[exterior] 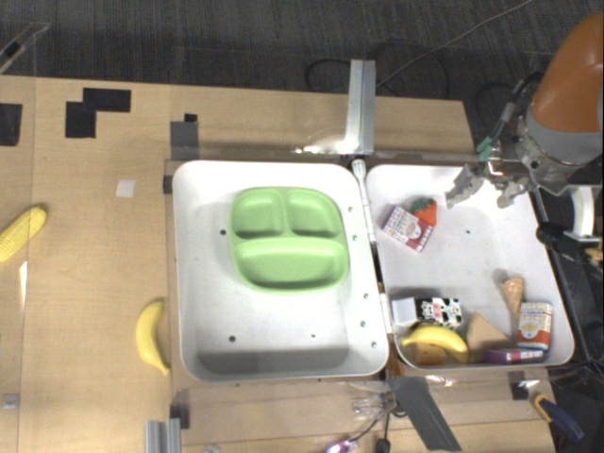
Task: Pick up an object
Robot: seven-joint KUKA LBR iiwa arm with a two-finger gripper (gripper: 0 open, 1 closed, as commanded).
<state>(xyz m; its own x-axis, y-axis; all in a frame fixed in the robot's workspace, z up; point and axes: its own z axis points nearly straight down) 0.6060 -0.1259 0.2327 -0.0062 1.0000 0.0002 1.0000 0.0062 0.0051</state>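
Note:
My gripper hangs over the back right part of the right bin, its two fingers apart with nothing between them. In that bin, a small white and pink carton with an orange carrot toy lies to the left of and below the gripper. Along the front lie a black and white carton, a yellow banana, a tan wedge, an ice cream cone, a small can and a purple bar.
The left bin bears a green divided plate. Outside the bins on the bench lie a banana and a corn cob at the left. A metal post stands behind the bins' shared wall.

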